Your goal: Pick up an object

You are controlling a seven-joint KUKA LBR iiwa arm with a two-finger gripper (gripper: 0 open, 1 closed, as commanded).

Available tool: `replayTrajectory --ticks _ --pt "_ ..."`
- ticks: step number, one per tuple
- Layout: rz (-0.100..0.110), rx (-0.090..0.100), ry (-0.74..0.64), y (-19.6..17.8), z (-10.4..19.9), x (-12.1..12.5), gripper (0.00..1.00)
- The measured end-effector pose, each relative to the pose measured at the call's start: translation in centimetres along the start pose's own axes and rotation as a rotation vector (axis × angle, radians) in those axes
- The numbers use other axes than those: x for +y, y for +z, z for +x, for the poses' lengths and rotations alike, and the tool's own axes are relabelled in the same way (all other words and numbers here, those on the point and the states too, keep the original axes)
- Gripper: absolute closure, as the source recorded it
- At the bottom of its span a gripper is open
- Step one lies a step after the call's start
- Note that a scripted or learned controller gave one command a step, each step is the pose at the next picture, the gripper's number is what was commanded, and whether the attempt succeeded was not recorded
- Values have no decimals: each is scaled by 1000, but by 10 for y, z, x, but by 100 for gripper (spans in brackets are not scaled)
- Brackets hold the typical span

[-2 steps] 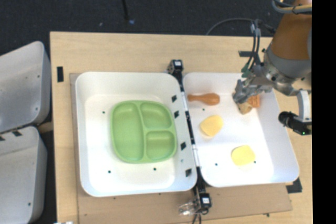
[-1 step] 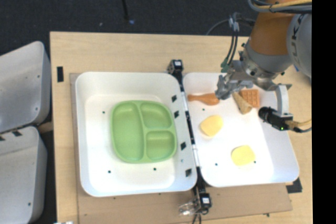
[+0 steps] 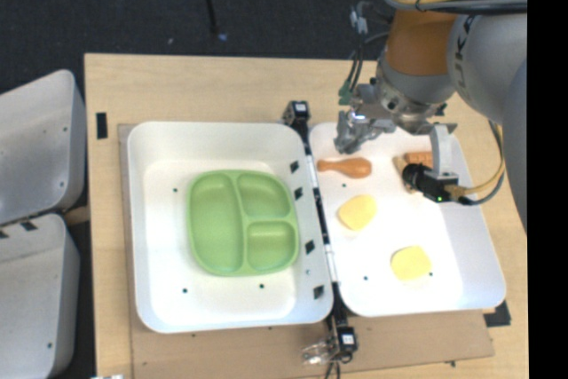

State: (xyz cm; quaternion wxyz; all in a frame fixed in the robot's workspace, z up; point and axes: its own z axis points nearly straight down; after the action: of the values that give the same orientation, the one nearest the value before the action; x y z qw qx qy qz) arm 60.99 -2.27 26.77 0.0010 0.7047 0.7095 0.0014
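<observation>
My two-finger metal gripper point(image 3: 351, 136) hangs over the far left corner of the shallow white right-hand bin point(image 3: 461, 275), pointing down at the bin floor just behind the small orange-brown drumstick-shaped toy point(image 3: 348, 166). From this slanted overhead view I cannot tell whether it is parted or closed; the tips merge into one grey mass, and I see nothing caught there. The drumstick toy lies flat on the bin floor with its thin handle end pointing toward the divider between the bins and its rounded end toward the middle of the bin, just in front of my tool and, as far as I can judge, not touching it. Nearer the camera lies a pale yellow, rounded flat piece point(image 3: 357, 212), and further toward the front right rests a second yellow rounded piece point(image 3: 411, 263), well apart from the first. A small orange object point(image 3: 418, 158) shows beside the black attachment on my wrist, partly hidden. My grey arm with its orange band point(image 3: 435, 9) reaches in from the right, trailing yellow and black cables. In the shallow white left-hand bin point(image 3: 151, 191) sits a light green plastic tray with three compartments point(image 3: 241, 222), lying flat near the centre. Both bins rest side by side on the light wooden bench point(image 3: 177, 84).
</observation>
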Motion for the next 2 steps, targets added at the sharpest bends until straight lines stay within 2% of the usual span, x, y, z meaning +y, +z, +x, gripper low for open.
replayTrajectory --ticks 2 --pt "1 -1 1 5 100 18 100"
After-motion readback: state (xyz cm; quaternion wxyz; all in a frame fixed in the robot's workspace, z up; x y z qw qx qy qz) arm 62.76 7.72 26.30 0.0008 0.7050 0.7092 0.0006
